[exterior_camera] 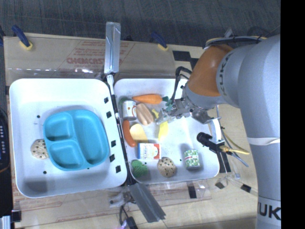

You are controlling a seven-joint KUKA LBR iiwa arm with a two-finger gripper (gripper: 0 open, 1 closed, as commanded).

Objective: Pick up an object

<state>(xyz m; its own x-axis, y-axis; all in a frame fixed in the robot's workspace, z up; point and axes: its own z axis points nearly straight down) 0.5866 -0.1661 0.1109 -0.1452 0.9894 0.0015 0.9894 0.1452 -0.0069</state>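
Carrot (147, 98) just left of fingers (167, 108), not between them.

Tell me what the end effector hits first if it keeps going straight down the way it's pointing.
Most likely the hot dog or the yellow piece beside it: the end effector hangs over that cluster in the right bin. Depth is hard to judge from this slanted view, so which comes first is uncertain.

The grey arm (248, 70) bends in from the right, tool (167, 109) lowered leftward.
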